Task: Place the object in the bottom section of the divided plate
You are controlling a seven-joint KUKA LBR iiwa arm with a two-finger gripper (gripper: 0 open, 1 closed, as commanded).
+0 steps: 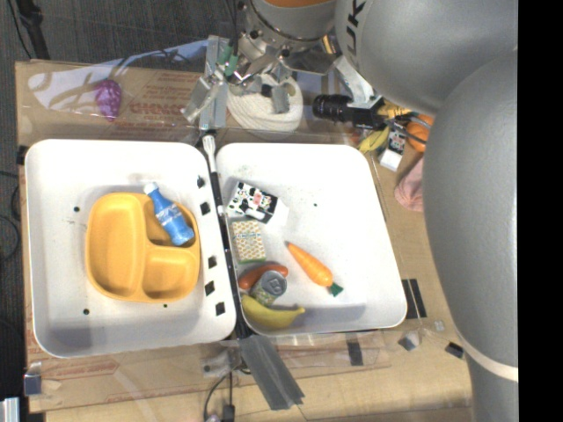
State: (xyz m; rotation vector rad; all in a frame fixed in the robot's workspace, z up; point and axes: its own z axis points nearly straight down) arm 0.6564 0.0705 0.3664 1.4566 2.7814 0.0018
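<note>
Hovering above the far rim where the two white bins meet, the pincer hangs over the bench beyond the bins; its metal fingers look spread, with nothing between them, though the clutter of the wrist makes the width of the gap hard to judge. The yellow plastic divided plate lies in the left white bin, nearer the camera than the pincer and to its left in view. A small blue plastic bottle with a white cap lies across the plate's upper right compartment, its long axis slanting from upper left to lower right, cap end farther from the camera. By this reading it is not yet in the bottom section. The right white bin, below the pincer, holds a black-and-white patterned box, a checked packet, an orange carrot, a metal can and a yellow banana.
</note>
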